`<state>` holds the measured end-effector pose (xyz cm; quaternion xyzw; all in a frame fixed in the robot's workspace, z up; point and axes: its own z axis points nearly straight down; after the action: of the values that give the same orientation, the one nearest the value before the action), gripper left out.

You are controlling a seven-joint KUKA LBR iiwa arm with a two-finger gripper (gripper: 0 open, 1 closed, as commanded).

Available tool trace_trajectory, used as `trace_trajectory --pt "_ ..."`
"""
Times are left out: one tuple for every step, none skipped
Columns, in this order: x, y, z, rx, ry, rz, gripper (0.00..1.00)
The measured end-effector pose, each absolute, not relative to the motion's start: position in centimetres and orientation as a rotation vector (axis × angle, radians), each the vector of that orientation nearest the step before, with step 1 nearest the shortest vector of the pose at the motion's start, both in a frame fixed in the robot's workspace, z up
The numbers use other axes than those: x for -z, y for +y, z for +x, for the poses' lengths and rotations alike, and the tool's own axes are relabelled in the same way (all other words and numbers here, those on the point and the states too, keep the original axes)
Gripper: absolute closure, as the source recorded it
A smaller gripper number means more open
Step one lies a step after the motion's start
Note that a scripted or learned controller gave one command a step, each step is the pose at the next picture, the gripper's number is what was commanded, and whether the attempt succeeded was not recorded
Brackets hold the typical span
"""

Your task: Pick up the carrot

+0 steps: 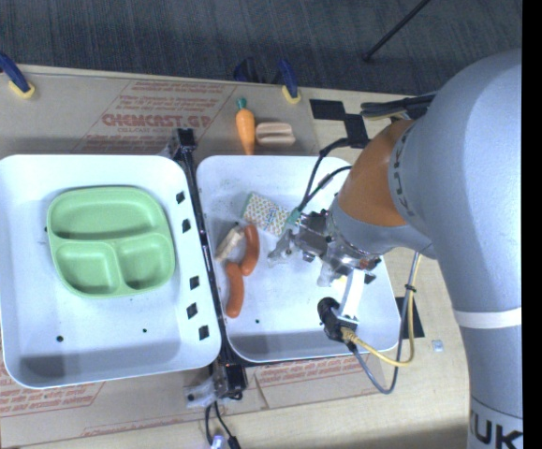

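Gripper among sausages — carrot outside bin.

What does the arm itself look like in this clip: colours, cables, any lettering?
A bulky grey arm with an orange band above the wrist. The end effector is metallic grey; black and yellow cables trail from it. Partial dark lettering marks the lower link.
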<state>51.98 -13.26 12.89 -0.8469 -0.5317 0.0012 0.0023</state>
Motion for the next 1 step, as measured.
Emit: trace_trajectory --pt "-14.4 -10.73 59.61 -0.003 -1.637 -2.677 0.0"
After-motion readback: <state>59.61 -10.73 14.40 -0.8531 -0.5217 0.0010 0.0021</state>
